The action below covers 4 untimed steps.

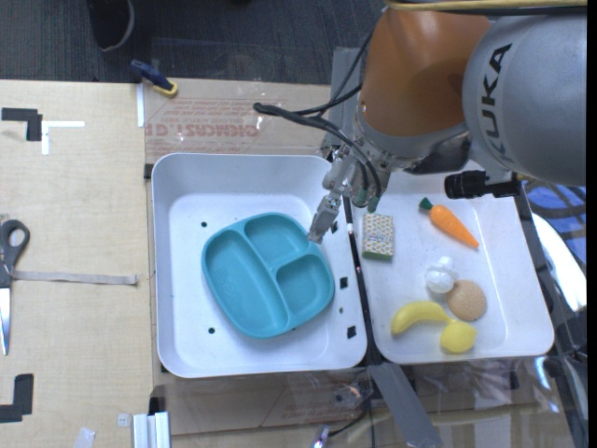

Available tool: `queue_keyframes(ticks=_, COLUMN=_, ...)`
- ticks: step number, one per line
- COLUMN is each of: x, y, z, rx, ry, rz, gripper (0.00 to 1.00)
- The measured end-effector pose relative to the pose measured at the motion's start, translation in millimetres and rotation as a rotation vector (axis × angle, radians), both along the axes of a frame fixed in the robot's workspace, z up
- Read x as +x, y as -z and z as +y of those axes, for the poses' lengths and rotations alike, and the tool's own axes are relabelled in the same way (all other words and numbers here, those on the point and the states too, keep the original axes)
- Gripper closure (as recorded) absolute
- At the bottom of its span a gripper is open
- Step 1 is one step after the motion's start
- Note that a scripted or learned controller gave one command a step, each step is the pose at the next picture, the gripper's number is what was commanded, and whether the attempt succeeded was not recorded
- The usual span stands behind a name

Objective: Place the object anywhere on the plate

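My hand (328, 215) hangs over the rim between the two bins, at the plate's 2 o'clock edge; whether it is open or closed I cannot tell, and I see nothing in it. The blue plate (269, 275) lies in the left bin (177, 250), three compartments up. In the right bin (522, 315), a small box (378, 236) sits just at 3 o'clock of my hand. A carrot (451, 223) lies toward 2 o'clock. At 5 o'clock sit a white lump (439, 275), a tan ball (467, 299), a banana (418, 315) and a lemon (457, 337). Scissors (9, 269) rest on the table (75, 343) at 9 o'clock.
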State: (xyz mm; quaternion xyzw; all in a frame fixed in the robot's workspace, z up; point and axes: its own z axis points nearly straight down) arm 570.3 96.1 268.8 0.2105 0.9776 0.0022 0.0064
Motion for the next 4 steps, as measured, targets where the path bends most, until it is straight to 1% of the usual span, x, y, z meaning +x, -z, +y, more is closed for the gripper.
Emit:
queue_keyframes(ticks=1, x=1, y=-9, z=0, rx=0.001, ry=-0.002, rz=-0.002, gripper=1.0)
queue_keyframes(ticks=2, x=-27, y=-102, z=30, rx=-0.002, ry=-0.001, rz=0.007, gripper=1.0)
queue_keyframes(ticks=3, x=-91, y=-69, z=71, rx=-0.002, ry=-0.114, rz=0.011, gripper=1.0)
queue_keyframes(ticks=4, x=-91, y=-69, z=71, rx=-0.003, ry=-0.113, rz=0.011, gripper=0.0)
